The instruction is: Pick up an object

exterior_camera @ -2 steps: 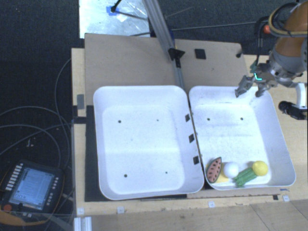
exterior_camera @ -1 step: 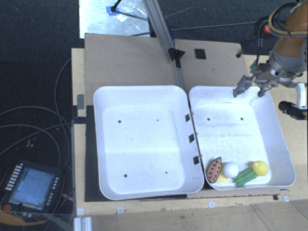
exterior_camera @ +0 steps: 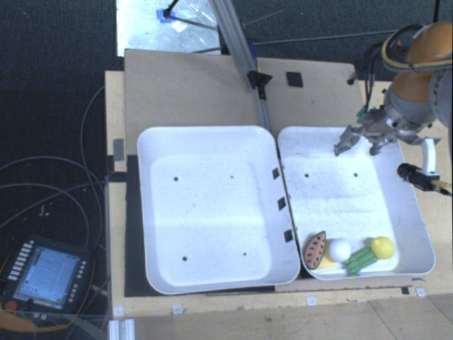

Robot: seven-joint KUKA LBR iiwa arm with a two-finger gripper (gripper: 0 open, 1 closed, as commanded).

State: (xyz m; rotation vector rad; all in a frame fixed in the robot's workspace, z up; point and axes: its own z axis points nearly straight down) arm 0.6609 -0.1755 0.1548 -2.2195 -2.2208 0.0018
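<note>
Your claw (exterior_camera: 361, 142) hangs over the far edge of the right bin (exterior_camera: 407, 190), fingers spread apart and gripping nothing. Everything you could pick sits well away from it, down at the near wall of that same bin — so the coming move is a long reach toward the camera, along the bin's length.

There are 4 candidates in a tight cluster. A watermelon slice (exterior_camera: 314, 248) leans at the left, flat and wedge-shaped, red face with a green rim. Just beside it is a white ball (exterior_camera: 340, 248), smooth and round, partly over something yellow that you can't make out. A green toy (exterior_camera: 362, 258) lies with its long axis slanting up to the right, touching a yellow ball (exterior_camera: 383, 246).

They all look like hard, glossy plastic, probably slippery. The green toy's slender body likely suits the claw best if you close across it. The left bin (exterior_camera: 209, 204) shares the counter (exterior_camera: 191, 83).
</note>
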